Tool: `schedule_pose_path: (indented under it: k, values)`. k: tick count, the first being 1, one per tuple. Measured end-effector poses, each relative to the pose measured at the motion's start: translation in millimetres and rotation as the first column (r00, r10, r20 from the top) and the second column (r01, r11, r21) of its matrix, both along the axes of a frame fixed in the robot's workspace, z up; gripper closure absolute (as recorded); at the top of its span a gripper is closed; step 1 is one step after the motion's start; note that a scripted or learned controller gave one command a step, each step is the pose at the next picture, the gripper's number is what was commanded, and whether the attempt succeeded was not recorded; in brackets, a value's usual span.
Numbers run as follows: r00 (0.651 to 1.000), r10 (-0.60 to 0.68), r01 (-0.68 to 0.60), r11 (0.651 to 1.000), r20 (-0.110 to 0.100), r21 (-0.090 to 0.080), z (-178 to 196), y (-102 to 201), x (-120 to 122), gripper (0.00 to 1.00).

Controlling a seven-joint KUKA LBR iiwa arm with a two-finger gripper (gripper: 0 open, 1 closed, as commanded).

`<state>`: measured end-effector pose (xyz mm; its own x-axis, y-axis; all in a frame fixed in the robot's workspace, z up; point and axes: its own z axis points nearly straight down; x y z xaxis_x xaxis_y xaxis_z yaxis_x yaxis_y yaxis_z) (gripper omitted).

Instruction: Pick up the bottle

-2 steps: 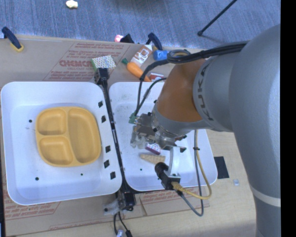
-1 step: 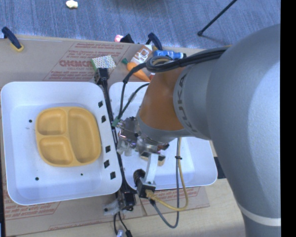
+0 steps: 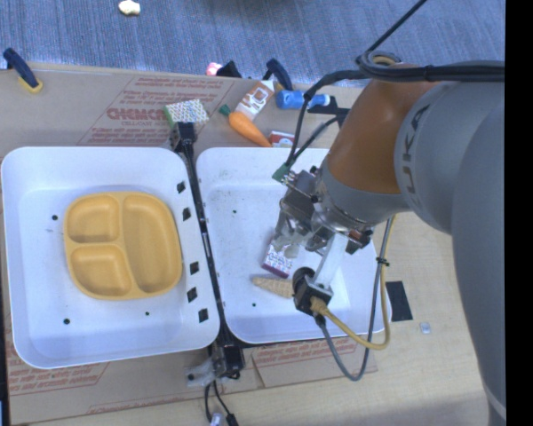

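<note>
Now the gripper [image 3: 289,242] is low in the right bin [image 3: 240,309], over a small purple-labelled bottle [image 3: 278,260]. Jaws' state: I can't tell. Next, a firm close, then lift.

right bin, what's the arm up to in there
The grey KUKA arm's gripper is down in the right white bin, directly over a small purple-and-white labelled item. A tan cone-shaped piece lies just beside it. The left white bin holds a yellow divided plate.
</note>
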<state>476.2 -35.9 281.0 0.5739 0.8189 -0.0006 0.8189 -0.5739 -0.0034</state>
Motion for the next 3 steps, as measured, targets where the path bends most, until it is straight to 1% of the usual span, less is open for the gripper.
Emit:
schedule_pose_path:
  k: [1,2,3]
  values:
    - [0.951,0.309,-0.309,0.951,-0.003,0.002,-48.6,5.5,-0.7,1.0]
    - [0.894,0.448,-0.448,0.894,-0.002,0.003,-81.8,39.5,-0.7,1.0]
    - [0.918,0.396,-0.396,0.918,-0.001,0.001,-144.7,-66.3,-0.9,1.0]
